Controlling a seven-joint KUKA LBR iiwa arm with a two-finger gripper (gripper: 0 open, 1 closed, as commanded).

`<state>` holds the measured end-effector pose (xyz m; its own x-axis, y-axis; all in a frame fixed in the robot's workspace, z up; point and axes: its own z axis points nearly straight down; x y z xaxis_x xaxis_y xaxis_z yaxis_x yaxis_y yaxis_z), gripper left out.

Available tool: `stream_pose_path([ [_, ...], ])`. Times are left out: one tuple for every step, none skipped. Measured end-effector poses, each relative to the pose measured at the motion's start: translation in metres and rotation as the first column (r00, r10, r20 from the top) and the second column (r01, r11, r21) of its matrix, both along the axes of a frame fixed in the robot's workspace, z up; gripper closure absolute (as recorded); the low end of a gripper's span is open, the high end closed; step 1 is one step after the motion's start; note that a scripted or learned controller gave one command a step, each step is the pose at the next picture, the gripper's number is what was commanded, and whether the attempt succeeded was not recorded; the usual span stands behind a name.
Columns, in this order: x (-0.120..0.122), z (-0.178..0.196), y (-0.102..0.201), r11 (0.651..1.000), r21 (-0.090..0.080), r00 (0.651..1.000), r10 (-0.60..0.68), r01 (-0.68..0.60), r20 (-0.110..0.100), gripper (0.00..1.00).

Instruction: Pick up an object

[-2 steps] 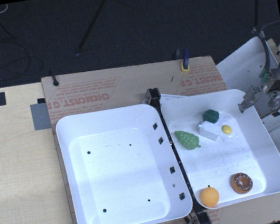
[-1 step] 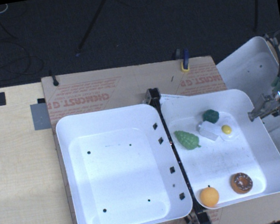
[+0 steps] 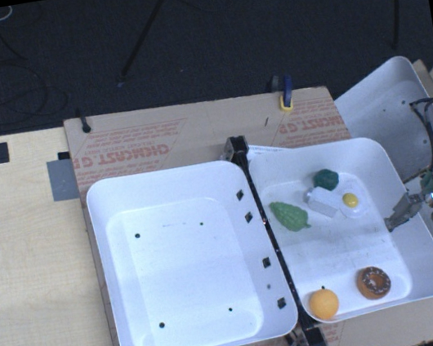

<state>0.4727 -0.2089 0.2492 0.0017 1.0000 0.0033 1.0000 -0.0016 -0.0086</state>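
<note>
The two shallow white plastic bins sit side by side, clipped along a shared black divider [image 3: 265, 234], likely so objects can be moved between them. In the right bin [image 3: 420, 269], nearest the camera, lie a round orange ball [image 3: 324, 304] and, just right of it, a brown ring-shaped doughnut toy [image 3: 373, 282]. Farther in lie a green leafy toy [image 3: 290, 216], a clear packet holding a yellow piece [image 3: 338, 203] and a dark green lump [image 3: 326, 180]. The left bin [image 3: 183, 265] shows bare floor. The gripper [image 3: 402, 212] sits at the right bin's right rim, apart from every object; whether it is spread or closed cannot be told.
</note>
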Motion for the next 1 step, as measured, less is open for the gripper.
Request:
stream_pose_path([
  [-0.0005, -0.1617, 0.0207, 1.000, 0.003, 1.000, 0.002, -0.002, -0.006, 0.00],
])
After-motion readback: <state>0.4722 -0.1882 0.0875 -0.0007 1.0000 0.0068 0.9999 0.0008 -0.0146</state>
